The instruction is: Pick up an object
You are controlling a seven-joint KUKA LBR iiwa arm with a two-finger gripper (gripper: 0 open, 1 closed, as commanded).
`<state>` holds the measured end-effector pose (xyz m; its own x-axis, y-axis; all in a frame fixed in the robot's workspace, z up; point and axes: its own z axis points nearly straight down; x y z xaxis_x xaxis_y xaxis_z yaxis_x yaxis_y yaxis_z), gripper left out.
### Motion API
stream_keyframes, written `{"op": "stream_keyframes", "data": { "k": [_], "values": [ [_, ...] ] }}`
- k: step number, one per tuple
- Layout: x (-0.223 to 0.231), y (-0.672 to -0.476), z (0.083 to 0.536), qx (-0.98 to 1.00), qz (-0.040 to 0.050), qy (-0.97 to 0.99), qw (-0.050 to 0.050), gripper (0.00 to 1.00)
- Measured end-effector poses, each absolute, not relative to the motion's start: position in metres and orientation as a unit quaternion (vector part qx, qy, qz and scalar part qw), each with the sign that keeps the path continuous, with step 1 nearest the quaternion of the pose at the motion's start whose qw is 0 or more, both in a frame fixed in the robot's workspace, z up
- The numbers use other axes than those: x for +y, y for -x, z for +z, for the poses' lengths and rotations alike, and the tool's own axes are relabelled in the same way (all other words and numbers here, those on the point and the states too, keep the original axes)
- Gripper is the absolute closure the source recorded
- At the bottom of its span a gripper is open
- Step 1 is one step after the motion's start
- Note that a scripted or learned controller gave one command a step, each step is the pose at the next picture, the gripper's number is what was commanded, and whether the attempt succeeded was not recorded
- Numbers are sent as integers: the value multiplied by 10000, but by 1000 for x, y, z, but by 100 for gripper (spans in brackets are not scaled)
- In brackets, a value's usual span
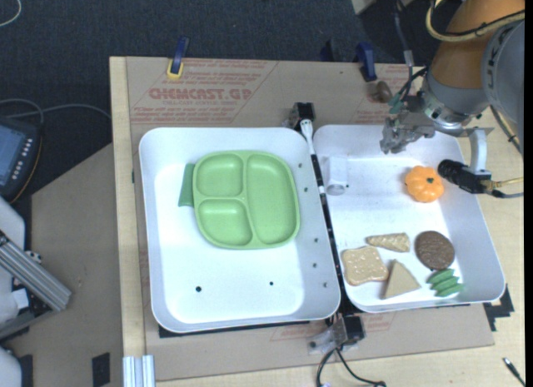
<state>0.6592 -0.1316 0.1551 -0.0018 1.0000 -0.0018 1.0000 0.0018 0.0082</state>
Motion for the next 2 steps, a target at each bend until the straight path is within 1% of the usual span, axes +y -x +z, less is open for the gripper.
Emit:
{"op": "stream_keyframes", "data": {
  "k": [1,2],
  "values": [
    [-128,-666,218,7077,27,-7065,43,100],
    [-128,-667,226,7074,12,-7068,21,100]
  ]
}}
